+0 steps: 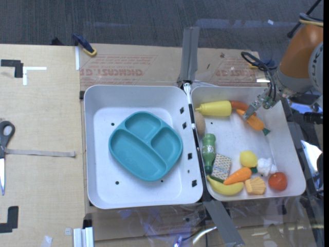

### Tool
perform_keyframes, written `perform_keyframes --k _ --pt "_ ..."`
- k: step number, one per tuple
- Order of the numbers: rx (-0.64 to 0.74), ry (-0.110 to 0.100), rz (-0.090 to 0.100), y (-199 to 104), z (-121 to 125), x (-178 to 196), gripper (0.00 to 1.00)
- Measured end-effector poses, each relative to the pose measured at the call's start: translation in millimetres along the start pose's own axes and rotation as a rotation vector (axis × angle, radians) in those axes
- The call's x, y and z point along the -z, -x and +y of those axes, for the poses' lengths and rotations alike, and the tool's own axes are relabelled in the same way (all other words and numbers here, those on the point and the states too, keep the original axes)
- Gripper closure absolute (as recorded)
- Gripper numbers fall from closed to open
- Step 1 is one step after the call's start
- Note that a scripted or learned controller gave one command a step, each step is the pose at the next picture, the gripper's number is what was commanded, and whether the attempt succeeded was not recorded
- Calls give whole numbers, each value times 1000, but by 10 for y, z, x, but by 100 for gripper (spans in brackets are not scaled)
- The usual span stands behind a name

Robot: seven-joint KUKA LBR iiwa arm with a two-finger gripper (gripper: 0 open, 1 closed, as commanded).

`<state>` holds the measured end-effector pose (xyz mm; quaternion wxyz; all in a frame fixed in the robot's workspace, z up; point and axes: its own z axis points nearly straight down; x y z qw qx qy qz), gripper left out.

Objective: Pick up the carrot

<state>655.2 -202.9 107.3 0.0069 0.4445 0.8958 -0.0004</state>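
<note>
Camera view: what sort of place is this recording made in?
Probably a robotics lab pick-and-place bench, not a kitchen. Two white bins sit on cardboard, the right one full of toy food such as a carrot and banana, with scissors on the worktop.

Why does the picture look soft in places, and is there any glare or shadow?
In the camera view the light is even and shadows faint; the gripper over a carrot in the right bin looks blurred; pale glare streaks clear plastic at the bottom edge; the blue tray reads sharp.
</note>
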Motion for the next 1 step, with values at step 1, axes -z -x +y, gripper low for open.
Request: perform_keyframes --k 1 --pt "0 -4 8 -402 162 482 100"
